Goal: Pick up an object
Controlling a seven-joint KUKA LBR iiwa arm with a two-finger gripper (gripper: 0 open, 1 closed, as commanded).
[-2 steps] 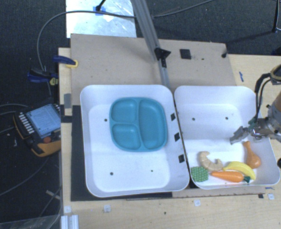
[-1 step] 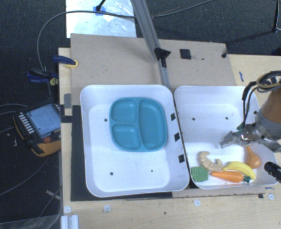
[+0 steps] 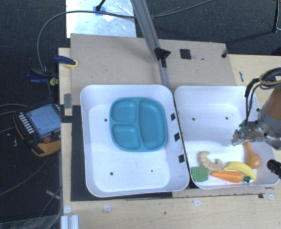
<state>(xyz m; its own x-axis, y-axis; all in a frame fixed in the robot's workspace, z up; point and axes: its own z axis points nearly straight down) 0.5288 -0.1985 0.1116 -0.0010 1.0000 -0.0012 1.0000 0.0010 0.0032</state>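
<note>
In the right bin [image 3: 212, 104] several toy foods lie near the front edge: a beige curved piece [image 3: 209, 161], a green piece [image 3: 200, 174], an orange carrot [image 3: 228, 176], a yellow banana [image 3: 240, 167] and an orange drumstick-shaped piece [image 3: 252, 158]. My gripper [image 3: 244, 137] hangs at the bin's right side, right over the narrow upper end of the drumstick-shaped piece. The wrist hides where they meet, so contact cannot be judged.
The left bin [image 3: 97, 171] holds a blue divided plate [image 3: 138, 124]. A grey pole [image 3: 147, 23] slants over the bench behind the bins. A handheld device [image 3: 39, 128] and cables lie on the floor at the left.
</note>
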